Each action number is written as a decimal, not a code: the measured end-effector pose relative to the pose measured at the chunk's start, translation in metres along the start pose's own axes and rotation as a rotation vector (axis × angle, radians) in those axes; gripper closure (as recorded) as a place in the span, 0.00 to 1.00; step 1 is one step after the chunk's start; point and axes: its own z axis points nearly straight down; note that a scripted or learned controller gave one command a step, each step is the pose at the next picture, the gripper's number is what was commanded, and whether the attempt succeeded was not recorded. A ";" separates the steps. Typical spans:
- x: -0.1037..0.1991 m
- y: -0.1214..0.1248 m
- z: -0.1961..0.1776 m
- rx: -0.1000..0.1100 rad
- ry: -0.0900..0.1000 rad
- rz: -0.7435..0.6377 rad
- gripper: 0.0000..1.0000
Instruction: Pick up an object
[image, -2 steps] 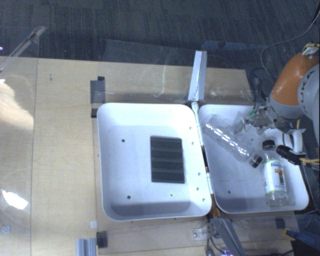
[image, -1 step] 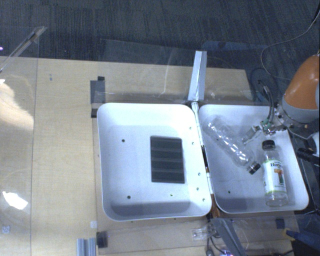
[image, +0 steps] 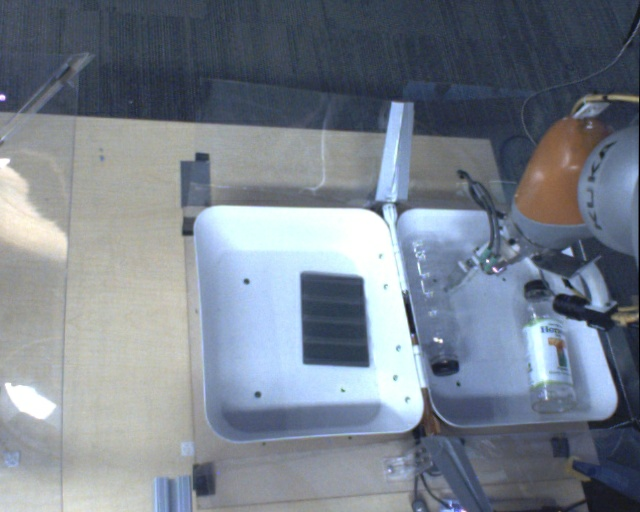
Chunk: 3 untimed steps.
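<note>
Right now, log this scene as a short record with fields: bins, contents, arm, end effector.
left bin: white, holds a dark ribbed rectangular pad near its middle
right bin: white, holds a clear bottle with a label, lying near the right side, and a clear tube with a dark cap along the left wall
arm: grey with orange band, over the right bin's upper right
end effector: above the right bin's upper part, finger state unclear, nothing seen held
</note>
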 end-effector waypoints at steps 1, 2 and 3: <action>-0.009 0.030 -0.002 0.010 -0.011 -0.036 0.00; -0.009 0.037 -0.002 0.034 -0.013 -0.066 0.00; 0.007 -0.028 -0.087 -0.001 0.004 -0.134 0.00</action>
